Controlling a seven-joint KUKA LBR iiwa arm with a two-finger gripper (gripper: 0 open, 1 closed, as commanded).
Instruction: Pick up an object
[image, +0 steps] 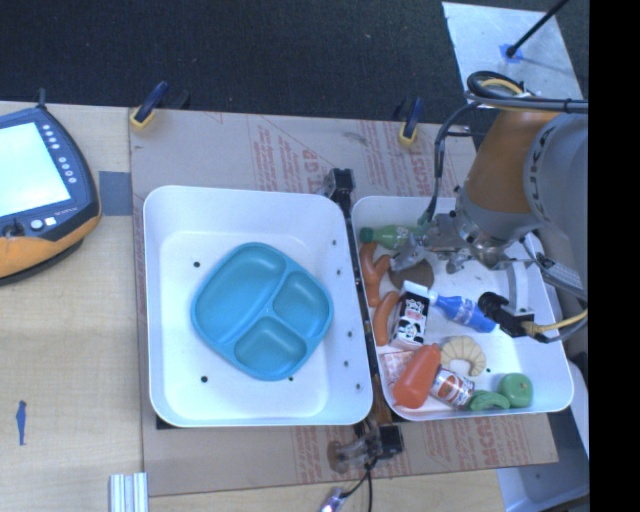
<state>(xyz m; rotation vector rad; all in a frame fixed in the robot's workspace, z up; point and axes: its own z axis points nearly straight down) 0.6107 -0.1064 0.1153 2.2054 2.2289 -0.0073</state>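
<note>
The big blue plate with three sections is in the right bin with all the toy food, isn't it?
Not quite. The blue plate lies in the left bin, by itself. The toy food is heaped in the right bin, where the arm reaches in. The camera view shows it.

left bin (160, 300): open around blue plate (262, 311) | right bin (556, 375): crowded, arm (510, 170) overhead

The arm (520, 160) covers the right bin's (555, 395) far corner and part of a green bottle (385, 236). The jaws sit under the wrist, their state unreadable. The tablet (35, 190) is cut off at the left edge.
</note>
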